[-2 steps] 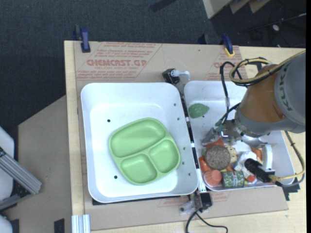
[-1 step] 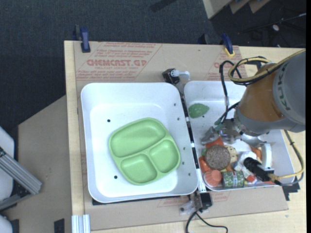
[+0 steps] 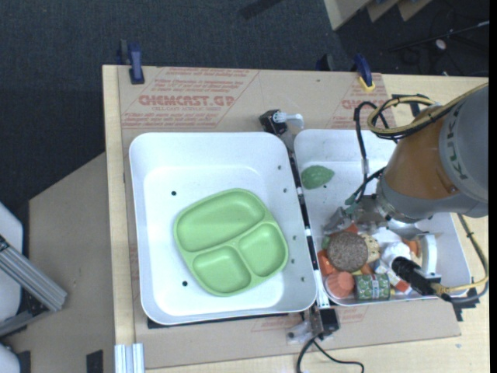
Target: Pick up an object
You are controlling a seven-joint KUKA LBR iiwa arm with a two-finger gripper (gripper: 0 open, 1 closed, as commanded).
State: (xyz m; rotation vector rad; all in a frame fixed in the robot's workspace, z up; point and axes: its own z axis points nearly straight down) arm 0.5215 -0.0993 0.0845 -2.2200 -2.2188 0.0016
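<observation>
The right bin (image 3: pixel 342 143) holds a pile of small toy items at its near end: a round brown speckled patty (image 3: pixel 347 250), an orange disc (image 3: pixel 340 284), a green-labelled pack (image 3: pixel 373 287) and red and white bits. A green leaf-shaped piece (image 3: pixel 316 177) lies apart near the bin's far left. My arm (image 3: pixel 435 165), grey with an orange band, hangs over the right side of this bin. The gripper (image 3: pixel 365 214) reaches down at the far edge of the pile, just above the patty; the wrist hides most of it.
The left bin (image 3: pixel 155 208) carries a light green divided plate (image 3: pixel 229 241) with three sections. Black cables (image 3: pixel 373 119) loop over the right bin's far edge. A black connector (image 3: pixel 273 120) sits between the bins at the back. Blue clamps (image 3: pixel 136 62) hold the cardboard base.
</observation>
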